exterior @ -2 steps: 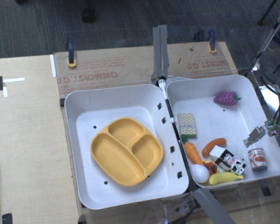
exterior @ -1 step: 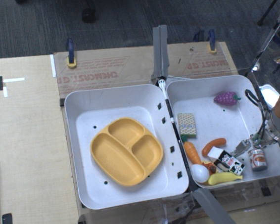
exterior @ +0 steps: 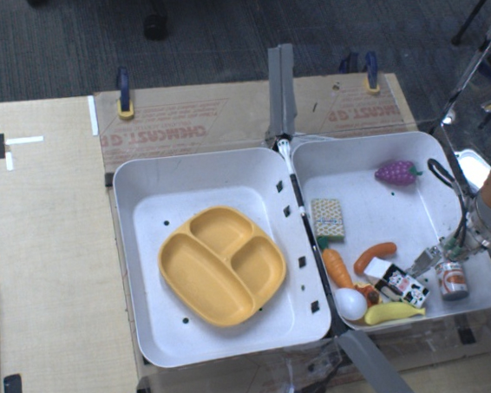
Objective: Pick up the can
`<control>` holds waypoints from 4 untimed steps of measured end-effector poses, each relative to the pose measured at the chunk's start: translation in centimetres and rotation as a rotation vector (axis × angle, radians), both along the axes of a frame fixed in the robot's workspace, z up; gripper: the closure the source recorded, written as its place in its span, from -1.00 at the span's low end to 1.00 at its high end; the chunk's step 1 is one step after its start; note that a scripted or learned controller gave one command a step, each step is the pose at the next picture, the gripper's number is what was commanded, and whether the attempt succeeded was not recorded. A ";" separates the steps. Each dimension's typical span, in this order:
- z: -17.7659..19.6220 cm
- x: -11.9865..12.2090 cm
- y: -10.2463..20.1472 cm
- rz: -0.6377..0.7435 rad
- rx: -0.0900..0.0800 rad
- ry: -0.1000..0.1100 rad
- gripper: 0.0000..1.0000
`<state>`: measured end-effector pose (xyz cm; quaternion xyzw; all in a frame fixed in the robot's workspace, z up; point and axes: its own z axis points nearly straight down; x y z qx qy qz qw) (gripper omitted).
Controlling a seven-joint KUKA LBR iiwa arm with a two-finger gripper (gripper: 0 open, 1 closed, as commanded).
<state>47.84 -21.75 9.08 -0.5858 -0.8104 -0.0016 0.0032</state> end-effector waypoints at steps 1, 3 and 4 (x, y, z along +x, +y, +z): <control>9.1 0.0 2.0 0.186 -0.007 -0.005 -1.00; 0.3 0.1 -0.4 0.439 -0.008 -0.009 -1.00; 0.2 0.0 -0.4 0.434 -0.007 -0.008 -1.00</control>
